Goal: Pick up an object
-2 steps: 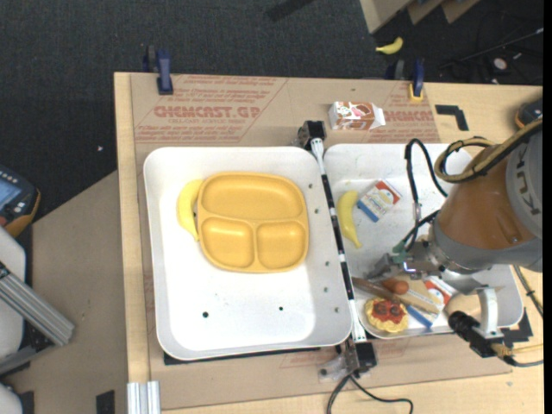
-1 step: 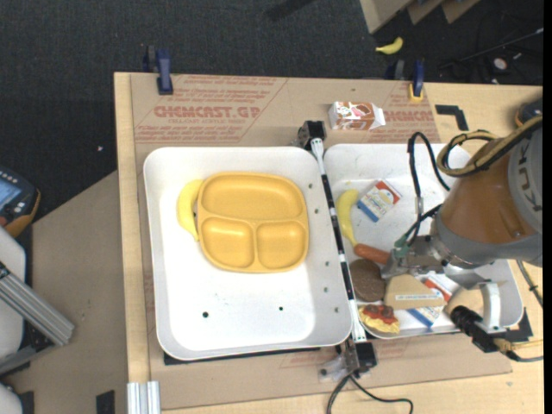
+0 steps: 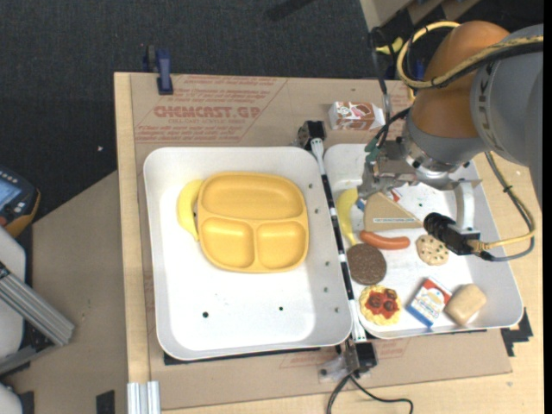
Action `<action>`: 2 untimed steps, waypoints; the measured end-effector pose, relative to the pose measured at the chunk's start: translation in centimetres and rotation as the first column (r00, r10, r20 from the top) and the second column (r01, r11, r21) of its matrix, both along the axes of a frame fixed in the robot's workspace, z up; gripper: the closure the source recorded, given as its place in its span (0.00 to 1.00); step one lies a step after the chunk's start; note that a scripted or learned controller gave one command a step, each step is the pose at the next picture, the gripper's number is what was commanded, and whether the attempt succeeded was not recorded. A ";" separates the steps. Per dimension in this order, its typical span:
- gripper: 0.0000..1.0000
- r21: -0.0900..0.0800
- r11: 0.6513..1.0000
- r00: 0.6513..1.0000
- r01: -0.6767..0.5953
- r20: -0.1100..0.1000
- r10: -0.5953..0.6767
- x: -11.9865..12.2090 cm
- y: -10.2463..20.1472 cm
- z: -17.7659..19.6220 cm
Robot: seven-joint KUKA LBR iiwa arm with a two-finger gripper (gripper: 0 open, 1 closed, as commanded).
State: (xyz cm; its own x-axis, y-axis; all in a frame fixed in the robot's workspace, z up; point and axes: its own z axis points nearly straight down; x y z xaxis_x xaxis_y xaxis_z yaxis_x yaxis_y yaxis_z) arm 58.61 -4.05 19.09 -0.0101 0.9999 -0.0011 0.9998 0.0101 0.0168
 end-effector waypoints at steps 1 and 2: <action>0.00 0.001 1.000 1.000 0.009 -0.017 -0.009 -0.6 -0.5 -0.6; 0.00 -0.002 1.000 1.000 0.016 -0.023 -0.016 2.2 -8.5 -10.7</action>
State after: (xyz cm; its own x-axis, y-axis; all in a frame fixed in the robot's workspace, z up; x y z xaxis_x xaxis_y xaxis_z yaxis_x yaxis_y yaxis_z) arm 60.79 -12.53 8.43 0.0061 1.0000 -0.0023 1.0000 -0.0062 -0.0058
